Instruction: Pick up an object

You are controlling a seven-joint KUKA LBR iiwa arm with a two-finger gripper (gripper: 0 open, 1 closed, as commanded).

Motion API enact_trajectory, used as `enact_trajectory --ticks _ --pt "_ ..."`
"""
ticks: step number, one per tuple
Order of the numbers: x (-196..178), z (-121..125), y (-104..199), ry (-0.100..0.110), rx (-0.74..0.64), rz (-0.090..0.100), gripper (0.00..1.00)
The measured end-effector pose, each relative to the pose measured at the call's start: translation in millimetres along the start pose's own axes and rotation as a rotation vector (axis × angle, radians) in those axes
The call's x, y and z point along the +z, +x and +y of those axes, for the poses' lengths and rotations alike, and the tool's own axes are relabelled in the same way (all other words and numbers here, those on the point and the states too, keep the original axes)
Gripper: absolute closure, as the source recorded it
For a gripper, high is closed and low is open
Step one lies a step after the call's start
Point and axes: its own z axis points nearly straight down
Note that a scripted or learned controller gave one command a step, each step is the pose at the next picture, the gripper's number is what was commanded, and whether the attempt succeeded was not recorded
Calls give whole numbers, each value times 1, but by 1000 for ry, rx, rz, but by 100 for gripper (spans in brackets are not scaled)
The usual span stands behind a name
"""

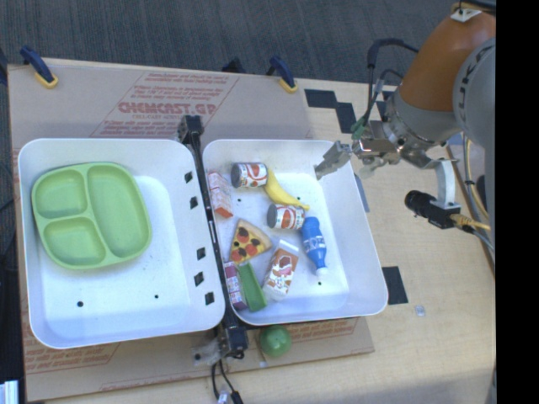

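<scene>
A green divided plate (90, 215) lies in the white bin (109, 318) far left of the pincer (330, 163); cardboard (168, 99) covers the desk (438, 310) beneath; blue-and-yellow clamps (38, 66) grip its far edge.

Robotics lab: clamped cardboard sheet (168, 99) on bench, two white bins (50, 318), grey-orange arm (446, 66), trailing cables.
</scene>
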Motion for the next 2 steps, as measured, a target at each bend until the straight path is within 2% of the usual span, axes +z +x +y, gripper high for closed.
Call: enact_trajectory --ticks 1,2 --pt "127 -20 20 4 -1 2 0" --pt "168 59 23 20 -2 3 0"
